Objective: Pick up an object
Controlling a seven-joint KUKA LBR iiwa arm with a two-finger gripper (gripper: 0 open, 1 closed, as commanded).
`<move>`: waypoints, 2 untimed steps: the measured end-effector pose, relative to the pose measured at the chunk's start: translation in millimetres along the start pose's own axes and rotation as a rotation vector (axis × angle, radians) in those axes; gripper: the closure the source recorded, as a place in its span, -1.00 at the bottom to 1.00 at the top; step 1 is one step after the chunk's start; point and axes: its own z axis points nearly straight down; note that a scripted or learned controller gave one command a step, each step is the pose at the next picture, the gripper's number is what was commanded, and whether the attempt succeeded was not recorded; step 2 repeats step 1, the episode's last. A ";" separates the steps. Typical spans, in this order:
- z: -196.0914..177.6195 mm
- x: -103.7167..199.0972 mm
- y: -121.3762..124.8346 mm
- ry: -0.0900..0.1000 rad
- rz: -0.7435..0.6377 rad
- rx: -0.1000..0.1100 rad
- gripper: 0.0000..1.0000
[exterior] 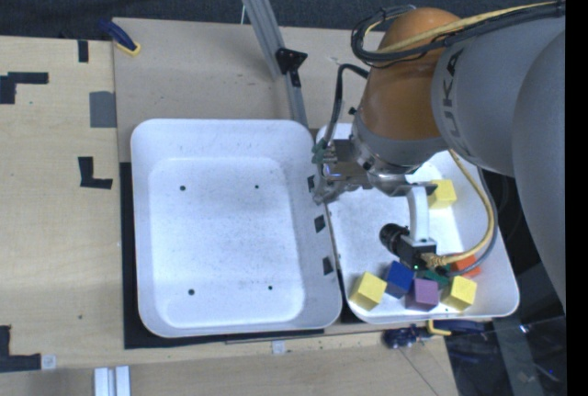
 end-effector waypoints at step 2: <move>-4.2 48.1 2.8 0.000 0.001 0.001 1.00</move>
